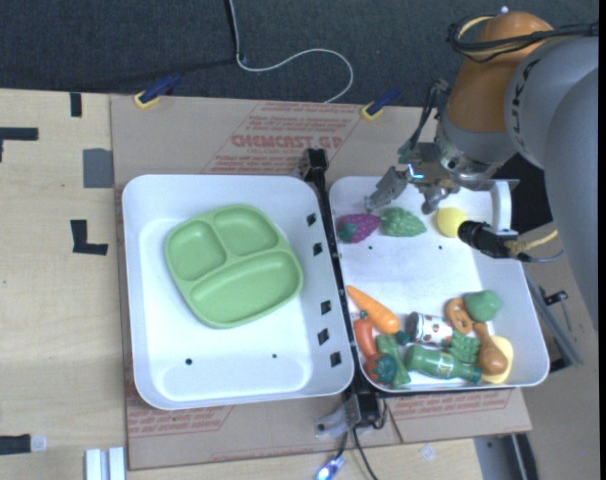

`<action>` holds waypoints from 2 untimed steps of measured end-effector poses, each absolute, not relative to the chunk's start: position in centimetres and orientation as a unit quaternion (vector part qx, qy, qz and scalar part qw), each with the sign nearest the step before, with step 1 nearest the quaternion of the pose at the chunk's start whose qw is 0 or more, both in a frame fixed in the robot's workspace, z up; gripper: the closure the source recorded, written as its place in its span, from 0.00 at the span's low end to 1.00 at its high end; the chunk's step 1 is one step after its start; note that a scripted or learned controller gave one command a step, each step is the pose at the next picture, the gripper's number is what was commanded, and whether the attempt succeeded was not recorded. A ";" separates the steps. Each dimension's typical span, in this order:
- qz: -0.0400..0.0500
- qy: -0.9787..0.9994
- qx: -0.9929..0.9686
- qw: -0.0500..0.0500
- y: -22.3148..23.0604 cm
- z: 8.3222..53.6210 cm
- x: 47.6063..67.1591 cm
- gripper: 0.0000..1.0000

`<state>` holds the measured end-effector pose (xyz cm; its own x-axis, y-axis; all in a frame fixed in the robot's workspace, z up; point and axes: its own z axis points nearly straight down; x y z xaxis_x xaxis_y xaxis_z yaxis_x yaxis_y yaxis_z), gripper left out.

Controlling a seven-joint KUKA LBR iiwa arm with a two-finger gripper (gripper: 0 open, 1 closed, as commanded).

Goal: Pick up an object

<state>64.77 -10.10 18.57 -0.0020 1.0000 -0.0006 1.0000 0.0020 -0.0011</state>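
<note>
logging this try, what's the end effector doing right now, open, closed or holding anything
End effector: above the far end of the right bin, close over the green toy; open or closed cannot be told, nothing seen held.

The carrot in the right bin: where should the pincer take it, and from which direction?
Judging by its pose, grip the carrot across its thick orange middle, coming straight down from above. It lies flat and slanted, with bare bin floor on its upper right side, while toys crowd its lower end, so closing across the narrow width looks safest.
</note>
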 end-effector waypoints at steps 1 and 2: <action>-0.001 -0.706 -0.708 -0.004 -14.1 8.4 66.5 0.00; -0.003 -0.709 -0.705 -0.002 -8.7 27.0 59.0 0.00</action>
<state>59.01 -8.73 27.04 -0.0049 1.0000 0.0008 1.0000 0.0048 0.0065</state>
